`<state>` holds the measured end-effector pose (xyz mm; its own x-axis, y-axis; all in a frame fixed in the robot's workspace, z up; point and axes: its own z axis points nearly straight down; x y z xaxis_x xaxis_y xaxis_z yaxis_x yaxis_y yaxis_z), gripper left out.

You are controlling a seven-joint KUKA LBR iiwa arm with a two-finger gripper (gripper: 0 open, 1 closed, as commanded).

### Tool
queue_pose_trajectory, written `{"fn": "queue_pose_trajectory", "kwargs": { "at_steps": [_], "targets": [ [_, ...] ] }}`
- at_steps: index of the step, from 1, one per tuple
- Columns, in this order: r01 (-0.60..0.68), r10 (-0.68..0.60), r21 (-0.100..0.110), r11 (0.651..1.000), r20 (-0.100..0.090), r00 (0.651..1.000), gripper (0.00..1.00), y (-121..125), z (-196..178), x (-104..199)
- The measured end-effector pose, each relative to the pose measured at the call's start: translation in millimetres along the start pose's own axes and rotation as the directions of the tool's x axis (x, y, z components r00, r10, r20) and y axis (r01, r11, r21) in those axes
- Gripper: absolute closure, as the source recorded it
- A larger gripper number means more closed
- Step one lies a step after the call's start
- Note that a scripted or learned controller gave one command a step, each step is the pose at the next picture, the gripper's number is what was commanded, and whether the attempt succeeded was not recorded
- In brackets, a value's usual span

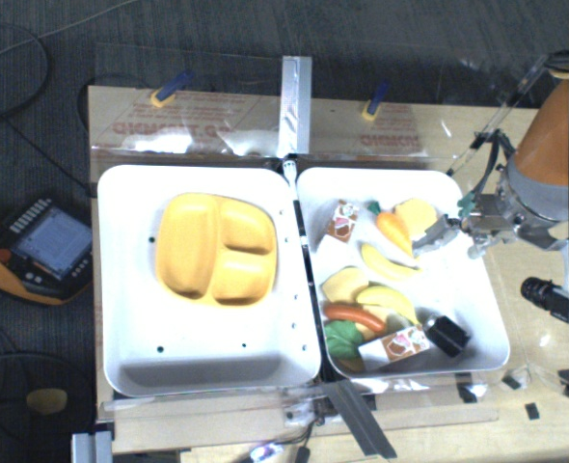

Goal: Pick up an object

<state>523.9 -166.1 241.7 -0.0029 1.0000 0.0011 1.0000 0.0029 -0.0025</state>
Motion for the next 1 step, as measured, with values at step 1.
{"fn": "queue_pose_trajectory", "kwargs": {
  "at_steps": [1],
  "targets": [
    [0.047, -0.048, -0.002, 0.999, -0.001, 0.999, 0.00, 2.9, -16.6, 24.4]
  ]
}}
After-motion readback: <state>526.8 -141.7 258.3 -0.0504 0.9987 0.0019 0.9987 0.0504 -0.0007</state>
